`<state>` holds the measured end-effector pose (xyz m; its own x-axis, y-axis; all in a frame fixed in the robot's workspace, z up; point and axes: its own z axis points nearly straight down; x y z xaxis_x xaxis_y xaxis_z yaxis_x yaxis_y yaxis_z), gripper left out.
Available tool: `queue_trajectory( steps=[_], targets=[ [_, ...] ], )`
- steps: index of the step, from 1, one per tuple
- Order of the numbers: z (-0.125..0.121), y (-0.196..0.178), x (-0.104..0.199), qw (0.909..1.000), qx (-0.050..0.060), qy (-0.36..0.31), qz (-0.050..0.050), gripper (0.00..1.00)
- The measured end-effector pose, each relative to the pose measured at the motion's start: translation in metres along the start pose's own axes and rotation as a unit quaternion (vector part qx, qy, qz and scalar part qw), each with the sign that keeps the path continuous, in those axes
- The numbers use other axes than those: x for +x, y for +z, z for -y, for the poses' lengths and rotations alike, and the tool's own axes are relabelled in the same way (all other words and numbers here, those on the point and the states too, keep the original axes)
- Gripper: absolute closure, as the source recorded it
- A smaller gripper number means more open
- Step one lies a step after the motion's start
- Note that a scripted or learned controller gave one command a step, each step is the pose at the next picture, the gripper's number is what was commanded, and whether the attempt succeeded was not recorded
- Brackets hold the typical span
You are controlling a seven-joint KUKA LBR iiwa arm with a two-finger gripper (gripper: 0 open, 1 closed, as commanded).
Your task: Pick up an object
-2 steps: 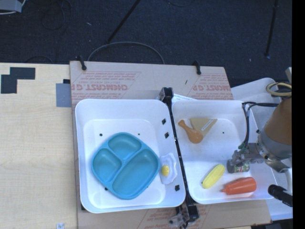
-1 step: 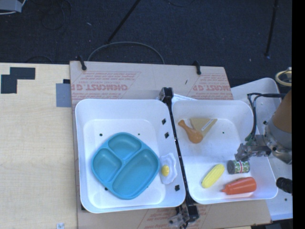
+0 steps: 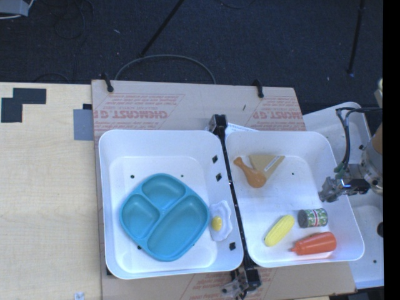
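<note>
In the camera view, the gripper (image 3: 331,189) hangs over the right edge of the right bin (image 3: 250,152); whether it is open or closed cannot be told. The small can (image 3: 312,217) lies nearest, at about 7 o'clock from it (long axis running 3 to 9). The orange carrot (image 3: 314,244) and yellow corn (image 3: 279,230) lie beyond, all 3 apart.

a pale wooden table (image 3: 44,205) is carrying a brown cardboard sheet (image 3: 187,108) printed with red lettering; two shallow white bins, left (image 3: 112,152) and right (image 3: 325,149), are sitting side by side on that cardboard, touching.
</note>
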<state>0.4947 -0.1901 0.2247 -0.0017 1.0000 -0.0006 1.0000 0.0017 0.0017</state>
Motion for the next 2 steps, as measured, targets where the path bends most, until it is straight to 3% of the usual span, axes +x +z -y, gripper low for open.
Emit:
queue_trajectory(
  steps=[1,2],
  targets=[
    [0.0,-0.005,-0.001,1.0,0.002,0.0,-0.001,1.0],
    [-0.014,-0.011,0.048,1.0,0.002,-0.002,-0.001,1.0]
  ],
)
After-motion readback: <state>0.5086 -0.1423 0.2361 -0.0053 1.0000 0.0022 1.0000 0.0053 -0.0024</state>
